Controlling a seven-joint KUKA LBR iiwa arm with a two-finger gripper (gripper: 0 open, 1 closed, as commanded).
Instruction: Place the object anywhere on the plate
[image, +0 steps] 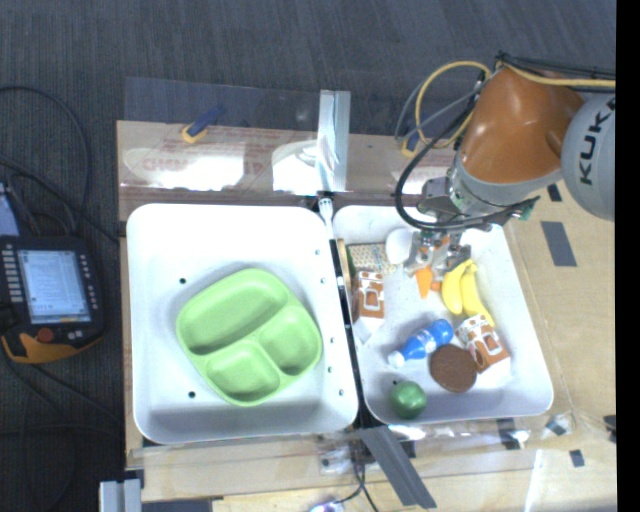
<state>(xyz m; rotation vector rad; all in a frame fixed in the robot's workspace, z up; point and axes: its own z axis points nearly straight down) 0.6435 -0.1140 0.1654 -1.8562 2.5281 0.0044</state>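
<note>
Gripper positioned low over far part of right bin; finger state cannot be told. Small orange carrot-like object noted directly beneath, touching banana on its left; judged likely target. Object judged light, stiff, smooth, liable to roll; hold across narrow middle advised. Nothing seen held. Green 3-compartment plate lies in left bin, well apart. Transfer not yet made.

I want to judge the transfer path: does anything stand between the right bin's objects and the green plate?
Only the bin walls where the two bins meet. The green plate lies in the left bin, the end effector over the carrot in the right.
</note>
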